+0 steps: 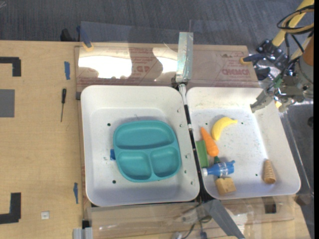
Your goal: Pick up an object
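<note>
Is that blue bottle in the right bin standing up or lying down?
Lying down. The small blue plastic bottle rests on its side on the right white bin's floor, its length running across, beside the orange carrot.

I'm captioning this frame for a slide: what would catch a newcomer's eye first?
The big teal divided tray sitting alone in the left bin stands out most. Next comes the bright cluster in the right bin: a yellow banana, an orange carrot and a blue bottle. The robot's hand hovers over that bin's far right corner.
</note>
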Motion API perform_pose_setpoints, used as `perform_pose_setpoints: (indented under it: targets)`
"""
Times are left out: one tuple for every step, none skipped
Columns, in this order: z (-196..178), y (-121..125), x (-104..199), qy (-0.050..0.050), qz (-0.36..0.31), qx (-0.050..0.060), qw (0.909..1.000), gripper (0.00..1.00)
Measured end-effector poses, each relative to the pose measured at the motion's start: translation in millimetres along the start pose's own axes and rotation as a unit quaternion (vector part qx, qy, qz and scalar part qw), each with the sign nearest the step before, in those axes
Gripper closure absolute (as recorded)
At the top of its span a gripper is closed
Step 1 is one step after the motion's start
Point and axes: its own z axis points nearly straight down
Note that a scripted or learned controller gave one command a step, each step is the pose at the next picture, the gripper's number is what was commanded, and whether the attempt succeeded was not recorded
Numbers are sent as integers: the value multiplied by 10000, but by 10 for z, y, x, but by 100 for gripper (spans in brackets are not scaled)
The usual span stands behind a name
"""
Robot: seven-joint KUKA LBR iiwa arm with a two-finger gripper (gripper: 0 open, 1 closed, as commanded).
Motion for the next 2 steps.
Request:
perform_pose_setpoints:
  targets:
    - [768, 7, 797, 12, -428, 27, 9991, 0]
    - [1521, 105, 720, -6, -155, -41, 9999, 0]
